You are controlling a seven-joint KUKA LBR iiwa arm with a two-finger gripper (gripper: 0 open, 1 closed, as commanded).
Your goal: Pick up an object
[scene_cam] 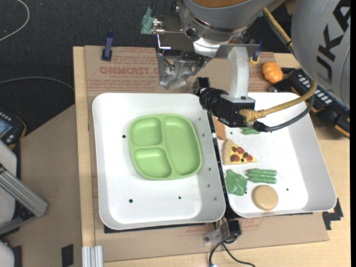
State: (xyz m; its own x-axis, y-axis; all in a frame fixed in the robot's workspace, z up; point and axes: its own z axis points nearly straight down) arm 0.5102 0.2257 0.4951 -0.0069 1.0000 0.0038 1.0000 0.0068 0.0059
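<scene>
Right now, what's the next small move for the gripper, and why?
Probably shift the gripper right and toward the camera, over the right bin. It sits over the cardboard beyond the left bin, whose green divided plate is a poor grab. The pizza slice, green toys and round tan piece lie in the right bin.

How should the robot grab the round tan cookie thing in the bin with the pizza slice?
Probably straight down from above, pinching the round tan cookie-like disc across its middle. It lies flat in the right white bin, so its curved edges are the easiest part to squeeze. Fingers would best close front to back, because the green leafy toy sits close on its left and the green bean pod lies just behind it.
</scene>
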